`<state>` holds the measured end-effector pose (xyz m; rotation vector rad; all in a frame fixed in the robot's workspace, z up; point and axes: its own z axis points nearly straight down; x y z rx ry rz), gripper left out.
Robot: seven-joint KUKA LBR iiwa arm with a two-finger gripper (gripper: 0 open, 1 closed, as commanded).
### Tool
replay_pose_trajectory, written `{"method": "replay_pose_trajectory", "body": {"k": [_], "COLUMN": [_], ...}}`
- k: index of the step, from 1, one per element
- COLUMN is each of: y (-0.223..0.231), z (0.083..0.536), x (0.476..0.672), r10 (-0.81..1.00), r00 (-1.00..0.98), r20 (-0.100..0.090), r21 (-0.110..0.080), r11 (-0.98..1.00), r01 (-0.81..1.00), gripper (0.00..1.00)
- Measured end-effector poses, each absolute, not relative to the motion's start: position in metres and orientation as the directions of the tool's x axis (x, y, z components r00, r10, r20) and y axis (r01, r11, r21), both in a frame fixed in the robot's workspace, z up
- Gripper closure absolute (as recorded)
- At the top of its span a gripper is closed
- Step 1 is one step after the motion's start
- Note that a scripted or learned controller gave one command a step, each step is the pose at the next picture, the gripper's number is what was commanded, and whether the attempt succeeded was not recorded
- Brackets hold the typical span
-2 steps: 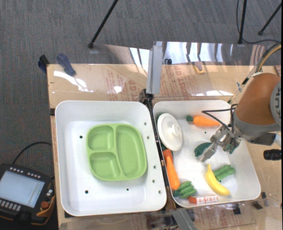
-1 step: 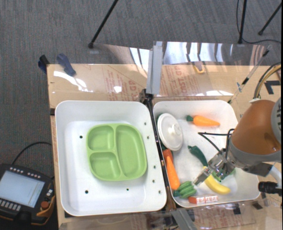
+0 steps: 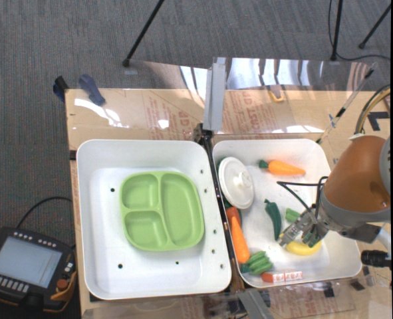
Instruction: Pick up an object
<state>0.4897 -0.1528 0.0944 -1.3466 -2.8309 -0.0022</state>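
**A:** What sits on the bench (image 3: 149,115)?

**B:** Two shallow white plastic bins side by side. The left bin (image 3: 90,178) holds a light green plastic plate with three compartments (image 3: 161,211), lying flat near its middle. The right bin (image 3: 316,148) holds toy food and a dish.

**A:** What exactly is in the right bin?

**B:** A round white lidded dish (image 3: 237,181) leans against the left wall. Near the far edge lies an orange toy carrot with a green top (image 3: 282,168). A second, longer orange toy carrot (image 3: 237,236) lies along the left side, just below the dish. A dark green curved toy pepper (image 3: 274,218) rests near the middle. A green leafy toy vegetable (image 3: 257,264) lies at the near edge, beside a small red and white piece (image 3: 282,277). A yellow toy banana (image 3: 304,248) lies toward the near right.

**A:** Where is the arm?

**B:** The grey arm with an orange band (image 3: 356,178) reaches in from the right, over the right bin. Its tool (image 3: 301,234) is low in the bin, right over the banana and touching or nearly touching it.

**A:** Is the tool clenched on anything?

**B:** I cannot tell. The tool is small and blurred here, and nothing is clearly seen between its tips. The banana rests on the bin floor.
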Motion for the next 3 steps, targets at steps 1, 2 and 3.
{"method": "replay_pose_trajectory", "body": {"k": [1,2,3], "y": [-0.06,-0.01,-0.081], "z": [0.189,0.274,0.183], "x": [0.508,0.507,0.486], "r10": [0.793,0.901,0.894], "r00": [-0.609,-0.434,-0.449], "r20": [-0.001,0.0,0.006], "r21": [0.005,0.0,-0.01], "r11": [0.609,0.434,0.449], "r01": [0.793,0.901,0.894], "gripper": [1.0,1.0,1.0]}}
